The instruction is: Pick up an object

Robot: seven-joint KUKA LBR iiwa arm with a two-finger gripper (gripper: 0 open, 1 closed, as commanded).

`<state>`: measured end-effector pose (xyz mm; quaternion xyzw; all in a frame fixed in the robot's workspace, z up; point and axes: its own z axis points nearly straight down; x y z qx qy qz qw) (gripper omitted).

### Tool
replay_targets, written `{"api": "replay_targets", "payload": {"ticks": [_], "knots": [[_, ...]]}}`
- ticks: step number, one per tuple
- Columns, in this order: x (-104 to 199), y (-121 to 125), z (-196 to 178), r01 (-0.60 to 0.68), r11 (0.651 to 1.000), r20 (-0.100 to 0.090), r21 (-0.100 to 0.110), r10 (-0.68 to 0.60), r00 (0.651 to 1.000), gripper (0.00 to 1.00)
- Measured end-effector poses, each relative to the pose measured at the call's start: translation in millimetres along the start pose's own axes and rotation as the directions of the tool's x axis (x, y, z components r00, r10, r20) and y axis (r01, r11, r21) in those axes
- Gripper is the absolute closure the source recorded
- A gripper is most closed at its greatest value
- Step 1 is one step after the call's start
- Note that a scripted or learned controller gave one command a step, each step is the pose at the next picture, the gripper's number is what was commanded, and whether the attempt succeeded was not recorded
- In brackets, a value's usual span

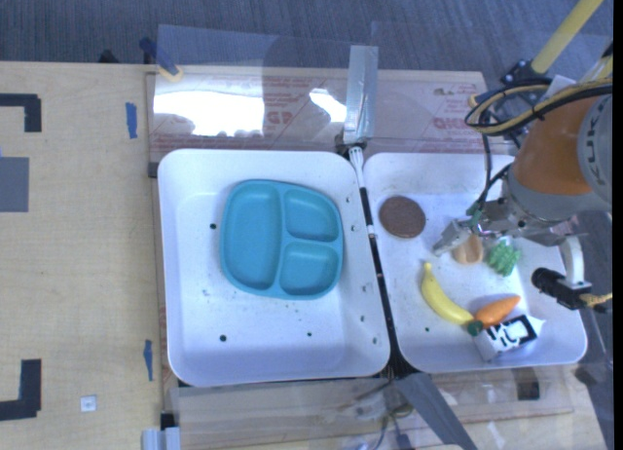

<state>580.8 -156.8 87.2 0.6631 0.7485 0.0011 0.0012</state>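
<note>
The right bin [409,170] holds a round brown cookie [401,216], a yellow banana [443,297], an orange carrot [499,309], a green leafy piece [504,259], a small tan piece [469,252] and a white-and-black block [510,334]. My gripper [467,237] hangs low over the right half of this bin, right above the tan piece and just left of the green piece. The wrist hides how the gripper meets the tan piece. The cookie lies apart to its left.
The left bin [185,273] carries a blue divided tray [282,239]. A raised rim [370,243] separates the two bins. Yellow and black cables [506,107] loop above the arm's orange band [555,156] at the right.
</note>
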Motion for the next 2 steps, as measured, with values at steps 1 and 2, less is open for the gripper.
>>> {"api": "replay_targets", "payload": {"ticks": [1,2], "knots": [[-1.8,1.6,-11.3,-0.003,1.000,0.003,-0.007,0.003,1.000,1.00],[86.3,24.3,-101.6,-0.095,0.995,-0.002,-0.006,0.095,0.995,1.00]]}}
